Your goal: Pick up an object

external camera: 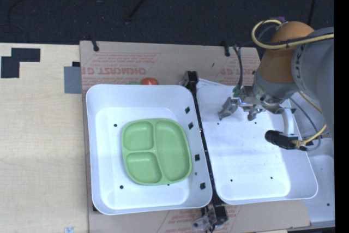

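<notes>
A light green plate (pixel 156 150) with three compartments lies flat in the middle of the left bin (pixel 103 117). My gripper (pixel 239 113) hangs over the far part of the right bin (pixel 256 172), near its back wall. Its two grey fingers (pixel 224 112) are spread apart with nothing between them, so it is open. The plate is well to the left of the gripper, across the divider between the bins.
A small red-orange object (pixel 149 82) sits just behind the left bin's back rim on the cardboard. A black part with a yellow cable (pixel 281 139) sticks out from the arm over the right bin's right side. The arm's body (pixel 283 63) covers the right bin's far right corner.
</notes>
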### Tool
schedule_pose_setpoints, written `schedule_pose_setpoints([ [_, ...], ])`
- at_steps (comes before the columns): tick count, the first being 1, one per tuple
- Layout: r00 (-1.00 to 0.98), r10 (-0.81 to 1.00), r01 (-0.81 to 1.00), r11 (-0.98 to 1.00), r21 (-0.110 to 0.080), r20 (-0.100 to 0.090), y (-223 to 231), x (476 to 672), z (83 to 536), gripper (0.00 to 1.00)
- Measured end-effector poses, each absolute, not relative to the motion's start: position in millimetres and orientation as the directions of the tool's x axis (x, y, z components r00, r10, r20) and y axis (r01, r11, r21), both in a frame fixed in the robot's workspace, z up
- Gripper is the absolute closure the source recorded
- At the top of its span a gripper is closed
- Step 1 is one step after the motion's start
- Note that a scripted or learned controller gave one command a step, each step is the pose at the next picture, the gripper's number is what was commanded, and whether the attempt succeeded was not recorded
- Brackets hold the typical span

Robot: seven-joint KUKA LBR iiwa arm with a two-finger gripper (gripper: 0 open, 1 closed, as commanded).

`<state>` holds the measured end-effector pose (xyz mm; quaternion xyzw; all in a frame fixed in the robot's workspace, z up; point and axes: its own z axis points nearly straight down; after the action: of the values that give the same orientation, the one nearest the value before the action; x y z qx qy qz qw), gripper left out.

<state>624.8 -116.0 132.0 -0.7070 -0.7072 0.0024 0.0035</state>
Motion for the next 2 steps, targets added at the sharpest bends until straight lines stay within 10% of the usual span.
schedule_pose_setpoints([
  [1, 0.001, 1.0, 1.0, -0.001, -0.007, 0.001, -114.3, 623.8, 84.8, 0.0],
  [2, 0.004, 1.0, 1.0, -0.004, -0.004, 0.001, -115.2, 624.6, 97.5, 1.0],
])
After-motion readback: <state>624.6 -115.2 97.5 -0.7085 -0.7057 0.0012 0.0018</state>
